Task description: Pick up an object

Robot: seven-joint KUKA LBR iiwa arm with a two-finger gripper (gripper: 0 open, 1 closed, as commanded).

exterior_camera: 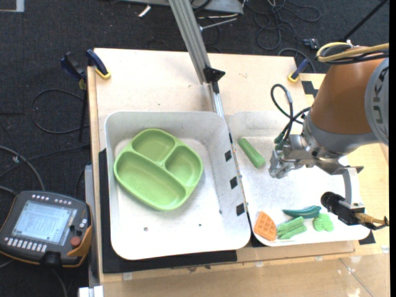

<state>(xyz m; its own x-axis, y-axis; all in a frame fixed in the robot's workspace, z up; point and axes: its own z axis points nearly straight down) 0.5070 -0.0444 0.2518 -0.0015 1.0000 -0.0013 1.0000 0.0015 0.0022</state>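
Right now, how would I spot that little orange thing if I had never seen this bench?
Find the right-hand white bin, the one the robot arm reaches into. Follow its near rim to the corner beside the other bin, which holds a green divided plate. There lies the orange waffle-like piece, flat with a grid pattern. The other small items near it are green or teal.

arm (352, 104) cropped at right, pendant (43, 228) clipped left
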